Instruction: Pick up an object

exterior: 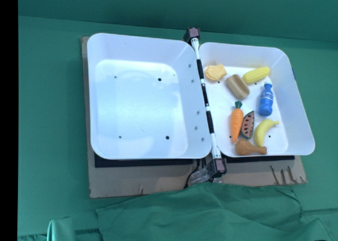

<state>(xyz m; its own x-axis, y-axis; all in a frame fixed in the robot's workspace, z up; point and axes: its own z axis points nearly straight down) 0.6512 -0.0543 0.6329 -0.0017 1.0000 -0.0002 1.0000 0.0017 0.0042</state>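
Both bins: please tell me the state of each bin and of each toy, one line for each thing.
Left bin: holds no toys.
Right bin: holds all the toys.
Blue bottle: lying flat.
Carrot: lying, leaves toward the far side.
Banana: lying beside the watermelon slice.
Corn: lying near the far wall.
Drumstick: lying at the near wall.

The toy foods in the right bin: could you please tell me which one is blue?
The bottle, lying beside the bin's right wall, between the corn cob and the banana, both yellow.
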